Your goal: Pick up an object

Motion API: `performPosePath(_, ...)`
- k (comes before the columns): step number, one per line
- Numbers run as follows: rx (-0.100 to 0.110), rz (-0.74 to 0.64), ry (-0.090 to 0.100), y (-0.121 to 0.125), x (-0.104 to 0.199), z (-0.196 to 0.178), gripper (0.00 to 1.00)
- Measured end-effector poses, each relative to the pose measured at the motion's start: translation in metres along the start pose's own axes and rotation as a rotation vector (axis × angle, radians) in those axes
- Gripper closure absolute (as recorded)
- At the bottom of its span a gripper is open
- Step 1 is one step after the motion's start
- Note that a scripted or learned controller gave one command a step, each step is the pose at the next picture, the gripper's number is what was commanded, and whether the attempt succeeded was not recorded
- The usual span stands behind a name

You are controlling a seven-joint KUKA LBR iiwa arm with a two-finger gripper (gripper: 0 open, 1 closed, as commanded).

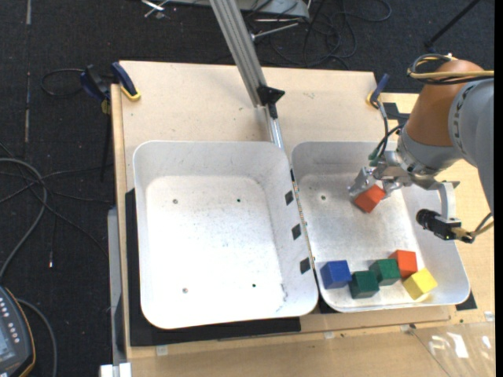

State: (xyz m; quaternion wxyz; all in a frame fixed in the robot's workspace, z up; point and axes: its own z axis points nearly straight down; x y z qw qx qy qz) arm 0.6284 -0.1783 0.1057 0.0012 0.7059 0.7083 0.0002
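Note:
An orange-red block sits tilted at the tip of my gripper, over the upper middle of the right bin. The silver fingers close on the block's top, and the block appears raised off the bin floor. The grey arm with its orange band comes in from the right, above the bin's far right side.
Along the right bin's near edge lie a blue cube, a dark green cube, a green cube, a red cube and a yellow cube. The left bin adjoins it. A metal pole slants across the back.

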Motion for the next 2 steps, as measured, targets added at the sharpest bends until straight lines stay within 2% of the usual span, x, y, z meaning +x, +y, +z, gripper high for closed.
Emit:
performPosePath(1,-0.008,-0.006,0.002,0.036,0.064,-0.063,1.00)
performPosePath(2,-0.004,-0.007,0.004,0.042,0.138,-0.092,1.00)
